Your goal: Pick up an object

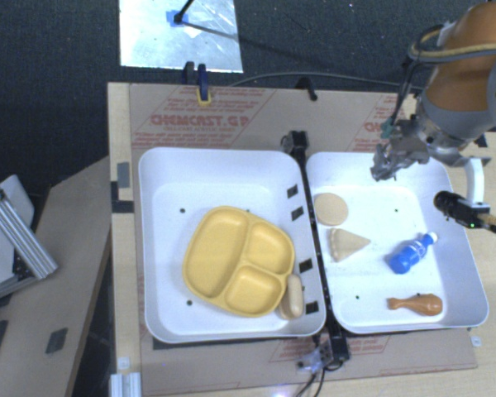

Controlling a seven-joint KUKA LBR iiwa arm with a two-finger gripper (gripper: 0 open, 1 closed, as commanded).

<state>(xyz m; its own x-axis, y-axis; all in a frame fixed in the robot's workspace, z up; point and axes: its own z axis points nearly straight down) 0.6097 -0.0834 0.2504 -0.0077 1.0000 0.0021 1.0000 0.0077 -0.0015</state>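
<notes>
Blue bottle (411, 253) lying in right bin (471, 304), well below hand (384, 170)

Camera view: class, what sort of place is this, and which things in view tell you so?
Probably a robotics lab test bench. A grey-and-orange arm reaches over two white bins holding toy food and a yellow divided tray, on a board clamped in place.

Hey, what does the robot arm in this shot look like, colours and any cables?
The arm is grey with a broad orange band above the wrist. Black cables loop around that band. The gripper is small, dark grey metal. A white bracket with a black cylinder sits beside it.
</notes>
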